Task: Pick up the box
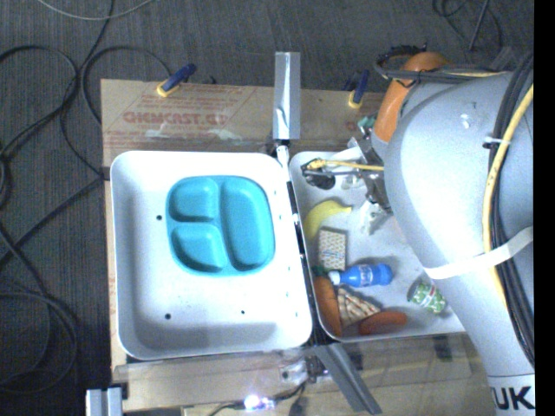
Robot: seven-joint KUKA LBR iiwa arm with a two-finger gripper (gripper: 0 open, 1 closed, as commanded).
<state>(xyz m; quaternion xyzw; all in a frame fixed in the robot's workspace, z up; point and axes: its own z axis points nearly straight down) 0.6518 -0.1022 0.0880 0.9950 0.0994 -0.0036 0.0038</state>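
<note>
The box point(332, 248) is a small tan carton with a woven pattern, lying in the right bin point(305, 258) just below a yellow fruit point(324, 216). My gripper point(371, 199) hangs over the upper part of that bin, to the upper right of the box and apart from it. The big grey arm covers the bin's right side. Nothing is visibly held.
Below the box lie a blue bottle point(365, 276), an orange carrot point(325, 298), a patterned packet point(355, 305), a red sausage point(381, 322) and a green-and-clear item point(426, 296). The left bin point(139, 319) holds a blue divided tray point(222, 224).
</note>
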